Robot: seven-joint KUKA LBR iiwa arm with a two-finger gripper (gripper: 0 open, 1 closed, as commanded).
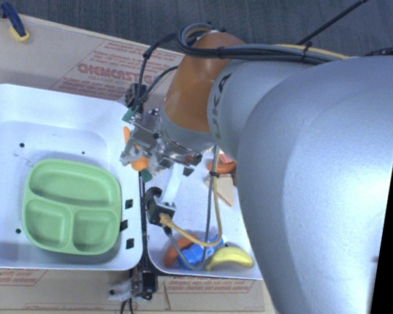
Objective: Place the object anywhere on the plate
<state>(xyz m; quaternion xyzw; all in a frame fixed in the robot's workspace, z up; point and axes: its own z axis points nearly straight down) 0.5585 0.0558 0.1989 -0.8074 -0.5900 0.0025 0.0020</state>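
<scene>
A light green plate with three compartments lies in the left white bin, and nothing rests on it. My gripper hangs below the orange wrist band, over the divider between the two bins, just past the plate's upper right corner. Small orange and green bits show at the gripper's tip, too small to identify. In the right bin, near its front edge, lie a yellow banana, a blue object and an orange object.
A tan block and a red-orange piece sit further back in the right bin, partly under the arm. The large grey arm covers most of that bin. Cables hang over the objects. Brown cardboard surrounds the bins.
</scene>
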